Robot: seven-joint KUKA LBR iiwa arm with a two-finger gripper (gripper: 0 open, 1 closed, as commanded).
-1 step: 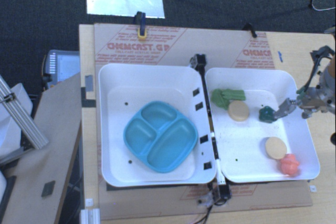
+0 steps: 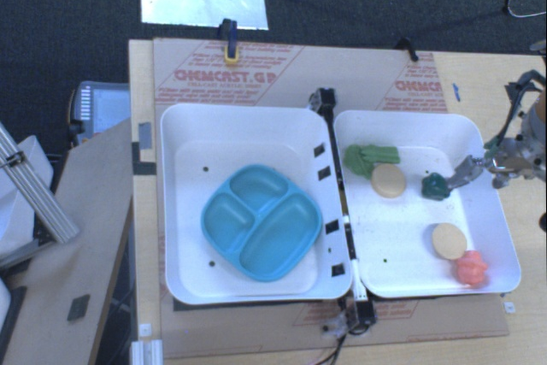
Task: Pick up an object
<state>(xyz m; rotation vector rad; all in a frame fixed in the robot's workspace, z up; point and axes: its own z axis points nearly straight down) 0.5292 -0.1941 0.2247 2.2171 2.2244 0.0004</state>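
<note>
The right bin (image 2: 491,209) holds several small objects. A light green leafy piece (image 2: 373,156) lies at its back left, with a tan round piece (image 2: 389,181) just in front of it. A small dark teal object (image 2: 434,186) sits near the bin's middle right. My gripper (image 2: 464,172) reaches in from the right edge at a low slant, its tip right beside the teal object, touching or nearly so. A second tan round piece (image 2: 449,240) and a pink lumpy object (image 2: 471,268) lie at the front right corner.
The left bin (image 2: 184,184) holds a blue divided plate (image 2: 261,222). A black divider strip with clips (image 2: 335,192) runs between the bins. The bins rest on a cardboard sheet (image 2: 282,73), and a grey ramp (image 2: 77,226) stands at the left.
</note>
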